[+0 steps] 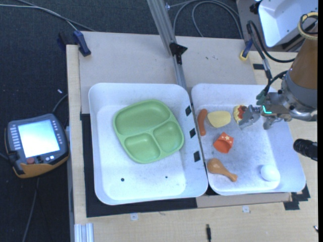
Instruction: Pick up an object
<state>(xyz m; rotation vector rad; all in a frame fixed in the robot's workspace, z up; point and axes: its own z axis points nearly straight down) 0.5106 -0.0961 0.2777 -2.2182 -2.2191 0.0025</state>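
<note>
The right bin [287, 150] holds several toy foods: an orange sausage [202, 121], a yellow lump [219, 118], a small red and yellow piece [238, 112], a red-orange block [223, 142], a brown drumstick [222, 169] and a white egg [269, 173]. My gripper [256, 121] hangs over the upper part of this bin, just right of the red and yellow piece. Its two fingers stand apart, open, and I see nothing between them. The left finger [245, 119] is close beside that small piece; whether they touch I cannot tell.
A green divided plate [148, 130] lies in the left bin [106, 185]. A grey metal pole [174, 49] slants down to the ridge between the bins. A teach pendant [35, 144] sits left of the bench. Cables and clamps line the bench's back edge.
</note>
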